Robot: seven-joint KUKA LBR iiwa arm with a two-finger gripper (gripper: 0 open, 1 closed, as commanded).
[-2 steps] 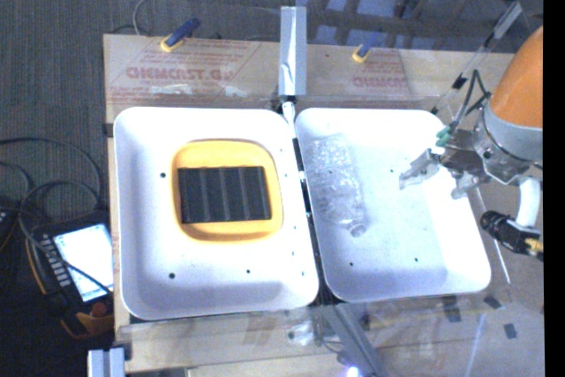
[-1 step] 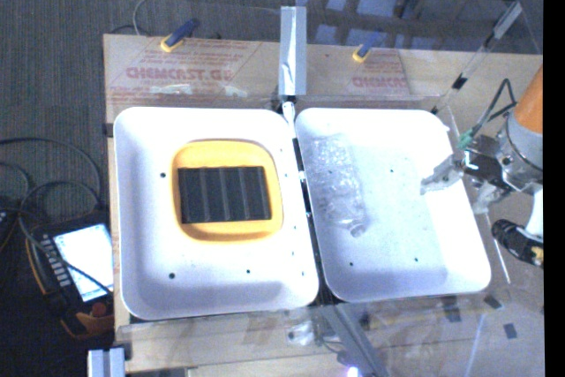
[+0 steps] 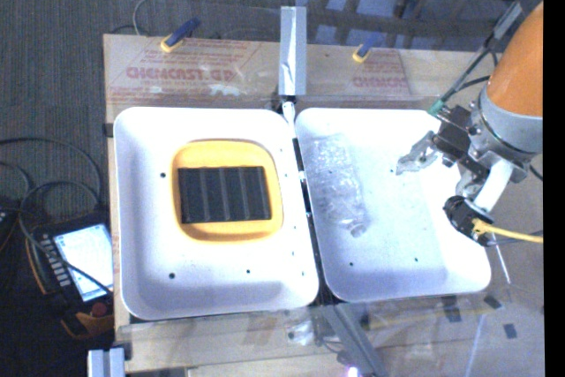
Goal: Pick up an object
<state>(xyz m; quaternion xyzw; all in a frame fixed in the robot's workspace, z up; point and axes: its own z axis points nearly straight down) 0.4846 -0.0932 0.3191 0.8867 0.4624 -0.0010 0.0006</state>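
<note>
From above, the right bin (image 3: 388,269) serves as the landmark. Inside it, near its left wall, a clear crumpled plastic bottle (image 3: 338,183) lies lengthwise, its cap end toward the near edge; the bin floor to the right of the bottle is open white plastic up to the far-right rim. Over that right rim hangs the gripper (image 3: 413,160), reaching in from the grey arm with the orange band (image 3: 528,66); whether its claw is spread or pressed together cannot be told from this slant, and nothing is seen pinched in it. It sits well apart from the bottle. Just left of the right bin, touching it along a shared seam, stands the left bin (image 3: 141,278), and in its middle lies a yellow tray with a black ribbed insert (image 3: 226,192), with bare floor all round it. Both bins rest on a wooden bench (image 3: 132,75) with two blue-and-yellow clamps at its far edge. Beyond it is dark carpet, with cables, and a handheld pendant (image 3: 75,253) lies to the left.
</note>
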